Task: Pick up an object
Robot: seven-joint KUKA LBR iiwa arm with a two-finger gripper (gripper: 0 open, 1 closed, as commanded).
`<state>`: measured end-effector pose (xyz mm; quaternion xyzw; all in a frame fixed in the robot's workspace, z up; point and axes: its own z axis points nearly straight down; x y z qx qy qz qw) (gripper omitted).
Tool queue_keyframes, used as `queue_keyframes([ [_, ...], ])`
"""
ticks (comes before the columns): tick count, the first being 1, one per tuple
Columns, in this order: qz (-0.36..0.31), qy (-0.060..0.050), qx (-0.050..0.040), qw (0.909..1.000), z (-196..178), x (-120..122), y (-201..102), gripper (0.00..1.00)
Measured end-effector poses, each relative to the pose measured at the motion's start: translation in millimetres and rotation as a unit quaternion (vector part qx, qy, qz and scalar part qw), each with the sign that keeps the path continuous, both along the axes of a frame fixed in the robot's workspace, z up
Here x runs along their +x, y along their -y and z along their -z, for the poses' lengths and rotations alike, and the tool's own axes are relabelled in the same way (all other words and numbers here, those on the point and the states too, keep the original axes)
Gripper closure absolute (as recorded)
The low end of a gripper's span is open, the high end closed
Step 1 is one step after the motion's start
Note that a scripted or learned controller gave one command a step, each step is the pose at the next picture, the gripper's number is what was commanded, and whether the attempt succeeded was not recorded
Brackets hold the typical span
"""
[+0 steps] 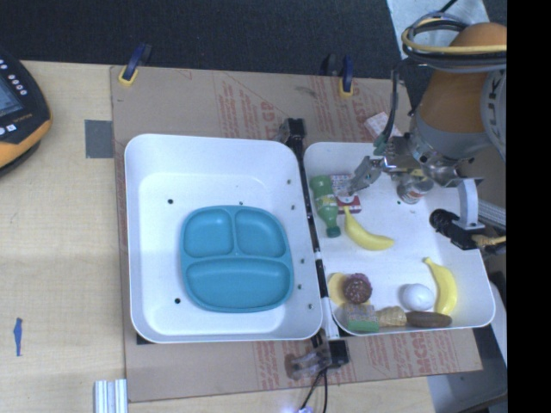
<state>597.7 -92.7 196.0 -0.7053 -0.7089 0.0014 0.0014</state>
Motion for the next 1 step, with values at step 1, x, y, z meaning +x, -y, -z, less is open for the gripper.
queue_keyframes([
  [1,0.001,-0.003,-0.0011,1.0000,109.5,-17.3,1.0,0.00],
])
